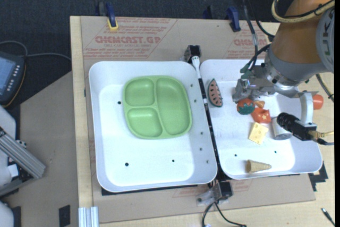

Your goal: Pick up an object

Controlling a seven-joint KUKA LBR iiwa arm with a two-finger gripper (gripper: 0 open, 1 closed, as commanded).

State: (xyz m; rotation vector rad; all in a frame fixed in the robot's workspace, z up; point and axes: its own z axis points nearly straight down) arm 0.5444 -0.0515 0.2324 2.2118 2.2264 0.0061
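Cone point(258, 166): tan, lies on its side near the lower rim of the right bin point(297, 165), with bare white floor around it.
Cheese wedge point(258, 133): pale yellow with holes, right of centre in the frame, just below the tomato.
Tomato point(261, 116): red with a green top, touching or nearly touching the cheese wedge.
Round toy point(245, 107): red and teal, just under the gripper, left of the tomato.
Gripper point(247, 89): low over the right bin's upper middle, directly above the round toy; whether it is wide, narrow or holding anything, I cannot tell.
Watermelon slice point(214, 93): red with dark seeds and a green rind, close to the right bin's left wall.
Left bin point(106, 130): holds a green divided plate point(158, 106) in its upper middle; white floor below it.
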